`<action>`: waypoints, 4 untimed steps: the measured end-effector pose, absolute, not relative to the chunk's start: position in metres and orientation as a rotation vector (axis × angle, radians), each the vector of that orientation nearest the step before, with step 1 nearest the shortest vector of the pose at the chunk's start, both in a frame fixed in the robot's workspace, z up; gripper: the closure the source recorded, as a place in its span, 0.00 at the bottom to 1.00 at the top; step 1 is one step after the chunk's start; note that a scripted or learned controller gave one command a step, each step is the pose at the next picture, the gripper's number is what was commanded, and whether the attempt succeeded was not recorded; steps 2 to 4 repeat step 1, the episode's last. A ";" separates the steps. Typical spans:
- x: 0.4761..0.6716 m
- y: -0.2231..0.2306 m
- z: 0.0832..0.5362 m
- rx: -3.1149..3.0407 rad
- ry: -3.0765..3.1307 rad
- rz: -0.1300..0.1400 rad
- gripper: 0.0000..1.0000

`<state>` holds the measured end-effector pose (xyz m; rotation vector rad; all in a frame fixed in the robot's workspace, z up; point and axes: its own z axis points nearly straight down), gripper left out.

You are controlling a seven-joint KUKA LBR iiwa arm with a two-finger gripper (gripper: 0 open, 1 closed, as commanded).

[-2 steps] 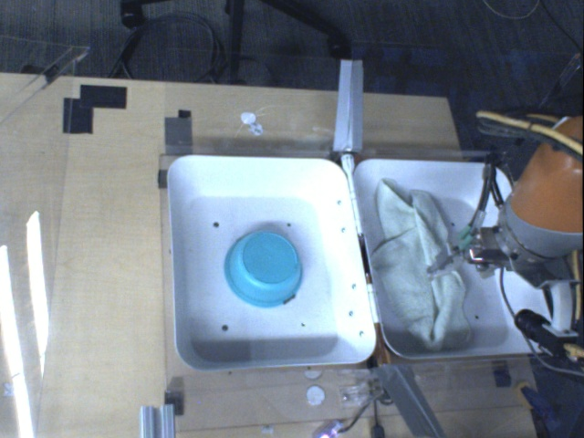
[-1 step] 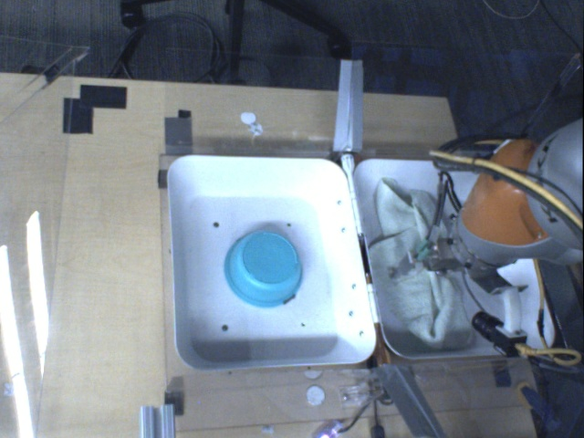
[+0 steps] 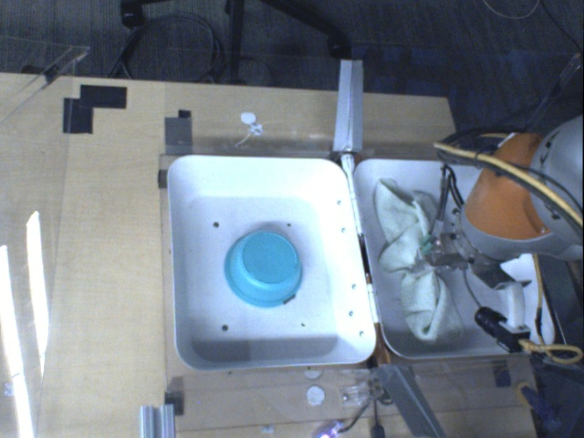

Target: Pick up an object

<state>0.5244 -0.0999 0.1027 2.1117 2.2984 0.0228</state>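
Pale wooden bench (image 3: pixel 91 272) under a fixed overhead camera carries two shallow white bins side by side, with dark carpet and a black chair base (image 3: pixel 239 7) beyond its far edge. Seen from above, the left bin (image 3: pixel 196 199) holds a blue bowl (image 3: pixel 265 268), upside down near its middle. Right of that bowl, past the divider, the right bin (image 3: pixel 394 343) holds a crumpled white cloth (image 3: pixel 411 254), its long axis running from the bin's far edge toward the near edge. The grey arm with its orange band (image 3: pixel 497 203) reaches in from the side away from the bowl, and the gripper (image 3: pixel 436 255) sits low at the cloth's edge farthest from the bowl, about halfway along its length, seemingly touching the folds. Whether the jaws are spread or pressed together cannot be told from this angle. Judged from here, the cloth is the likely target, lying just bowl-side of the gripper; the bowl is well apart.
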 end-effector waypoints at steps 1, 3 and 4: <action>0.598 -0.094 0.194 2.162 2.274 0.003 1.00; 0.598 -0.094 0.194 2.162 2.274 0.003 1.00; 0.598 -0.094 0.194 2.162 2.274 0.003 1.00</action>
